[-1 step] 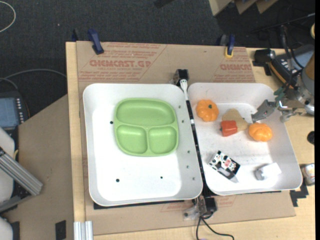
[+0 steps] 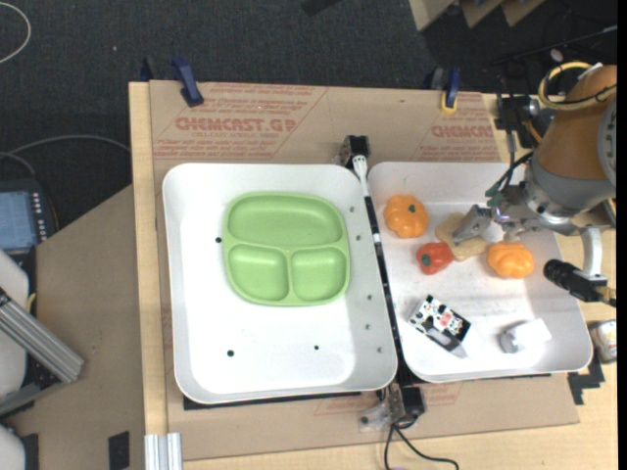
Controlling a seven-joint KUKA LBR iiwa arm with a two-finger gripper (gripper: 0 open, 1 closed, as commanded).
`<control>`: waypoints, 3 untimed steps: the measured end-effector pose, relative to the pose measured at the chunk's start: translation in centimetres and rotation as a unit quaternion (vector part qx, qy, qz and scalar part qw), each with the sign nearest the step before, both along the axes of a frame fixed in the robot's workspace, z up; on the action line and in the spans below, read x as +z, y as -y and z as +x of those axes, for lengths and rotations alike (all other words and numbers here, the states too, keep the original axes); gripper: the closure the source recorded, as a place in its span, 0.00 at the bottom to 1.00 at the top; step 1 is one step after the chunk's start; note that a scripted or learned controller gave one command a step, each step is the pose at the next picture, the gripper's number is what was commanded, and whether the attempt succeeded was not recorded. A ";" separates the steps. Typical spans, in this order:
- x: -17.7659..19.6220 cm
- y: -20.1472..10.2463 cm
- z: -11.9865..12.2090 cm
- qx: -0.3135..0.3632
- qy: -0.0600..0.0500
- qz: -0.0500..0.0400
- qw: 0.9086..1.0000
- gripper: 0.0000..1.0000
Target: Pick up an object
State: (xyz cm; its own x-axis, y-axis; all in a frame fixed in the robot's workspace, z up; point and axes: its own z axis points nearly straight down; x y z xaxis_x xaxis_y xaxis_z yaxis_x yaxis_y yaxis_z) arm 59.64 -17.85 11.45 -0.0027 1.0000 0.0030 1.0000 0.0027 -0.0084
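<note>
- The gripper (image 2: 477, 222) hangs low over the right bin (image 2: 549, 360); whether its jaws are open, I cannot tell.
- A tan block (image 2: 460, 241) lies just beneath, between two orange fruits (image 2: 406, 215) (image 2: 509, 259), a red one (image 2: 434, 257) beside it.
- The green tray (image 2: 287, 248) sits in the left bin (image 2: 196, 292).

The floor is dark grey carpet (image 2: 245, 18), with thin light cables lying on it at the left. A tan cardboard sheet with red print (image 2: 255, 116) covers the bench, held at its far edge by two blue clamps (image 2: 186, 81). Aluminium extrusion (image 2: 39, 341) stands off the bench's left edge.
</note>
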 end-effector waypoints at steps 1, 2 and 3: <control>-3.2 -4.1 4.5 0.001 0.005 -0.001 1.000 0.00; -3.0 -5.5 -0.2 -0.002 0.002 -0.001 1.000 0.00; -2.2 -7.6 -3.1 -0.002 0.002 0.000 1.000 0.00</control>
